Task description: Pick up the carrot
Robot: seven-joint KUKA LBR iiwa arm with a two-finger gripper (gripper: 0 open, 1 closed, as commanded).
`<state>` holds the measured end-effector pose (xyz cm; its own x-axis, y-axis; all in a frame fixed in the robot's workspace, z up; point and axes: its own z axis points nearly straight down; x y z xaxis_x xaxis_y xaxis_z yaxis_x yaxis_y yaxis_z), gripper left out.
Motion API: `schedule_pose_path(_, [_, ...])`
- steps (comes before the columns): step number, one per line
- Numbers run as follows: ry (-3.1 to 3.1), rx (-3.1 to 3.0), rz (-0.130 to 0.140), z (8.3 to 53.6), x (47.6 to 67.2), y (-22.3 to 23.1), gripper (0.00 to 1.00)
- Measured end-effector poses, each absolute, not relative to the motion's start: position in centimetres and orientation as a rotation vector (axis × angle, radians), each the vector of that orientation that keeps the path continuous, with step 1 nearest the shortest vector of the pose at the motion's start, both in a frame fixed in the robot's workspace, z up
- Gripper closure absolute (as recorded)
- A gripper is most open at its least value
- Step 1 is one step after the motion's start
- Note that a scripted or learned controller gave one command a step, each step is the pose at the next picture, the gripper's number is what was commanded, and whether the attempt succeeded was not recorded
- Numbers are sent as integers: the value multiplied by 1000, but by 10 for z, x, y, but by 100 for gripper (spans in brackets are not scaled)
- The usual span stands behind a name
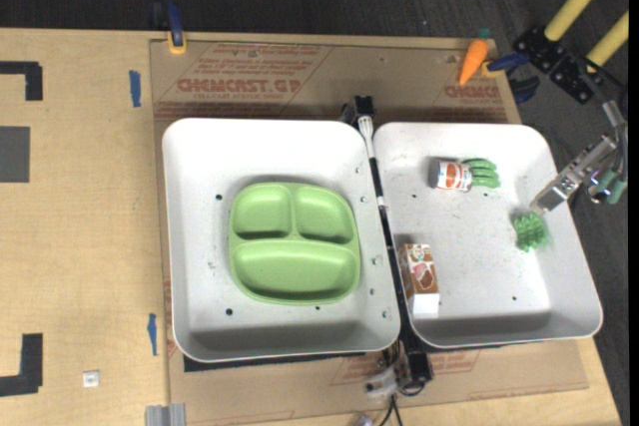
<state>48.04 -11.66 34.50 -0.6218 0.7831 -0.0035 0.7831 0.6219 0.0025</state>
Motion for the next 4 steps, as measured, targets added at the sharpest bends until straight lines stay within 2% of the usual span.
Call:
schedule_pose_path(1, [2943, 1096, 1, 264, 511, -60, 100])
schedule_pose_path(2, [3063, 663, 0, 339, 543, -120, 100])
schedule_pose_path(3, [3125, 303, 1, 277, 554, -78, 100])
schedule_pose_path(4, [3127, -179, -2, 389, 602, -129, 100])
